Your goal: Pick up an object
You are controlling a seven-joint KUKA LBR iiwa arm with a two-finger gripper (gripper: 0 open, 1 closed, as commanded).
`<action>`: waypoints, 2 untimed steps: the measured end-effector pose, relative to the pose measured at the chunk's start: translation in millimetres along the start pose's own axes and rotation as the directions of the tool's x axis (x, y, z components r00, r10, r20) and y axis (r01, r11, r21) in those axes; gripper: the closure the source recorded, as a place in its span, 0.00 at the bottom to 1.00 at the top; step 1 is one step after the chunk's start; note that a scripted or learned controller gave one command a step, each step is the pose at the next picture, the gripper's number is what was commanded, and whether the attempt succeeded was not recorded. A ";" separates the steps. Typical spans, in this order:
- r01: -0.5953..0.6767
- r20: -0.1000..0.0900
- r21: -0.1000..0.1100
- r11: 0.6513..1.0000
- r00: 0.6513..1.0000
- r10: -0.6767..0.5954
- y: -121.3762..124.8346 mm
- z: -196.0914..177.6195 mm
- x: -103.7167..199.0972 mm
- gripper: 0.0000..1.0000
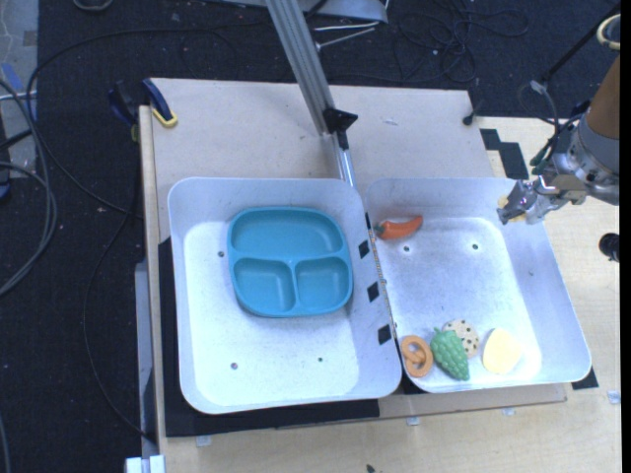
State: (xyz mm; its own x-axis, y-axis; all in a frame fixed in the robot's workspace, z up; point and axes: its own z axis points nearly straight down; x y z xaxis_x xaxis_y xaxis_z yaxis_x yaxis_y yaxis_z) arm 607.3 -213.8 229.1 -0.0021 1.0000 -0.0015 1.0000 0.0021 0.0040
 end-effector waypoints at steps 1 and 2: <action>0.005 -0.003 0.005 1.000 1.000 -0.005 -0.8 10.3 54.6 1.00; 0.005 -0.004 0.004 1.000 1.000 -0.005 -5.2 -0.5 109.8 1.00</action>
State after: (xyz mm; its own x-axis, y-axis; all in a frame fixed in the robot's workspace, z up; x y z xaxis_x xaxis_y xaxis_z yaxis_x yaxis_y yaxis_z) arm 601.9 -104.0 229.5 -0.0074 1.0000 0.0020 1.0000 0.0074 -0.0001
